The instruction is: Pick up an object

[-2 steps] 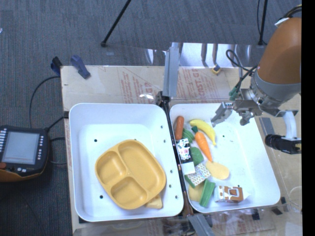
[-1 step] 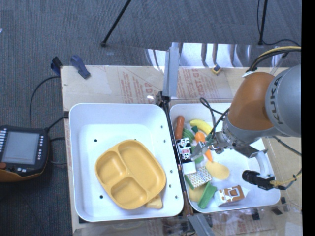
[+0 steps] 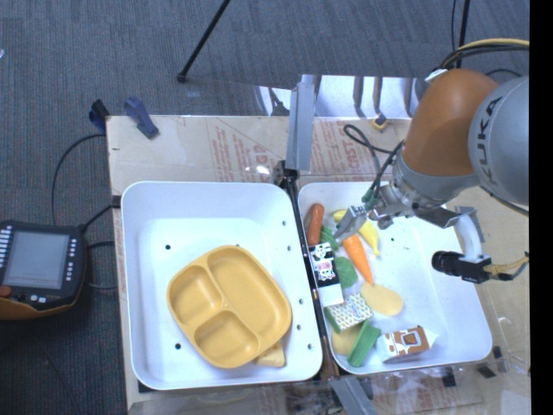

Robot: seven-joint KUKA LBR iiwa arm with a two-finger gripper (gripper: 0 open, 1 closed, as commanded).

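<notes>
Over the right bin (image 3: 449, 318), at its 11 o'clock corner: grey arm (image 3: 484, 137) with orange band, reaching in from 3 o'clock, gripper (image 3: 356, 220) low above the toy food. Fingers look a little apart, angled toward 8 o'clock; nothing seen held between them, exact opening hard to tell. Left bin (image 3: 155, 223) at 9 o'clock of the right one, touching along the middle wall. Yellow divided plate (image 3: 229, 305) tilted in left bin, toward its 5 o'clock side. Handheld control pad (image 3: 39, 266) off the bench at far 9 o'clock, cable attached. Toy food packed along right bin's 9 o'clock wall: orange carrot (image 3: 359, 258) just below gripper at 6 o'clock, yellow piece (image 3: 370, 234) touching carrot at 1 o'clock, red-orange sausage (image 3: 314, 223) at 9 o'clock of gripper against the wall. Black-and-white carton (image 3: 324, 271) at 7 o'clock of gripper, green piece (image 3: 345, 271) just beside it. Pale yellow round piece (image 3: 383, 300) at 5 o'clock of carrot. Checkered block (image 3: 347, 312) near 6 o'clock, green pickle (image 3: 364, 342) below it, brown-and-white box (image 3: 406, 342) beside pickle at 3 o'clock. Blue clamp (image 3: 140, 117) on bench corner at 11 o'clock.
</notes>
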